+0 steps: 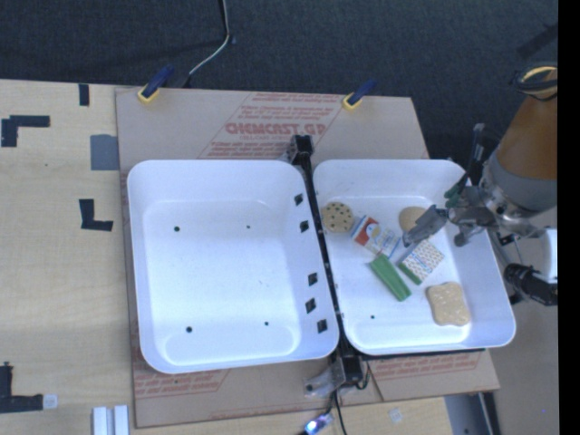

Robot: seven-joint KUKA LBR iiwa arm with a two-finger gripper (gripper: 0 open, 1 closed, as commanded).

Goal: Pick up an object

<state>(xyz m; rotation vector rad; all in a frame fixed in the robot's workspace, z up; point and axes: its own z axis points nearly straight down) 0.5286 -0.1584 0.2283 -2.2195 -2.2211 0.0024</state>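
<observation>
Camera view, looking down at a slant: reaching in from the right with the gripper, low inside the right bin, just at the far edge of the checked packet and near the tan disc. Hard to tell at this size whether spread or pressed together; cannot say, and nothing plainly pinched. Likely target the checked packet, lying flat in the middle-right of that bin, touching or nearly touching the green bar on its left. Further off: the speckled cookie and the red-and-white packet to the left, the tan biscuit nearer the front. Risks from here: closing on a thin, flat packet and sliding off it; nudging the green bar or disc aside and catching two things, or none; pressing down too hard on the bin floor.
</observation>
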